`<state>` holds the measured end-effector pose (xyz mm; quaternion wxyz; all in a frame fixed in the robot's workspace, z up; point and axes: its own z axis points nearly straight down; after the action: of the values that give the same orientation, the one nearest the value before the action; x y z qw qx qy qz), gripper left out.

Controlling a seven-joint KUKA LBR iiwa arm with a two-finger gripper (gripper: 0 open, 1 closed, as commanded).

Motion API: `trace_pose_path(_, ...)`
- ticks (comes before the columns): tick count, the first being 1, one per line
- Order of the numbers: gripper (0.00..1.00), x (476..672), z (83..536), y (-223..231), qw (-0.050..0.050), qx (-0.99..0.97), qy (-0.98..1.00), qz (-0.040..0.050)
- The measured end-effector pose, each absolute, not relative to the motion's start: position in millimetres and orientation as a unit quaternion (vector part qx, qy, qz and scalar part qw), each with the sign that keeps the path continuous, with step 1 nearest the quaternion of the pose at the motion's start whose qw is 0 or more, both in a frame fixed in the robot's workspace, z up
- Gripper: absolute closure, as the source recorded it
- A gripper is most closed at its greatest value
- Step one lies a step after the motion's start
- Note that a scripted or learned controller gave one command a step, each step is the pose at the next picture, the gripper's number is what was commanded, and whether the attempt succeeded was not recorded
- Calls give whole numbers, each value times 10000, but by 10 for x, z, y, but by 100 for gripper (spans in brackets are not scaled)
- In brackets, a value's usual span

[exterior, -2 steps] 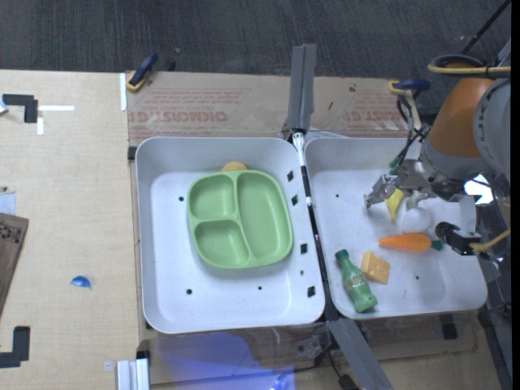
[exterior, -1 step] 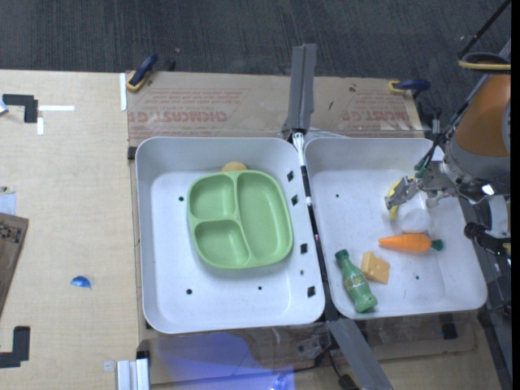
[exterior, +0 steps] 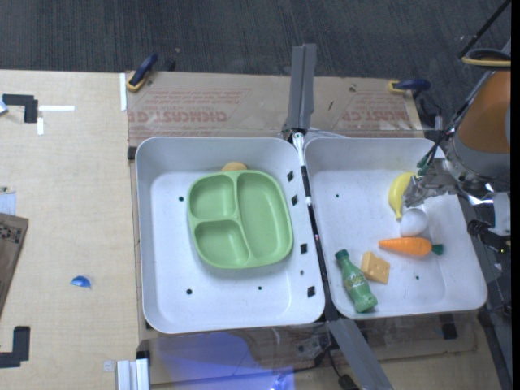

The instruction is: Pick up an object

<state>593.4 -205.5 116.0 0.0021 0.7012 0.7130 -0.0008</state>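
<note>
Low over the right bin (exterior: 455, 295), the gripper (exterior: 419, 193), its grip state impossible to tell, hangs between a banana (exterior: 398, 192) and an egg (exterior: 413, 221), seemingly poised for either, carrot (exterior: 405, 247) just beyond.

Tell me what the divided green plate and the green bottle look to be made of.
Green plate: likely moulded plastic, matte, uniform colour with soft rounded dividers. Green bottle: probably toy plastic, slightly glossy, with a pale printed label; material not certain from above.

Blue clamps (exterior: 143, 69) along the cardboard (exterior: 211, 108)
</note>
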Motion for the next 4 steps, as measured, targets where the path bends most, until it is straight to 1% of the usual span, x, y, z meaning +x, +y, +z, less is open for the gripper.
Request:
trace_pose_path(1, 0, 5934, 1159, -2055, 20, 7011, 7130, -8)
trace_pose_path(2, 100, 5936, 1249, -2064, 28, 7010, 7132, -11)
trace_pose_path(3, 0, 5935, 1249, -2063, 25, 7010, 7132, -12)
trace_pose_path(4, 0, 6217, 916, -1820, 7, 6693, 7430, -4)
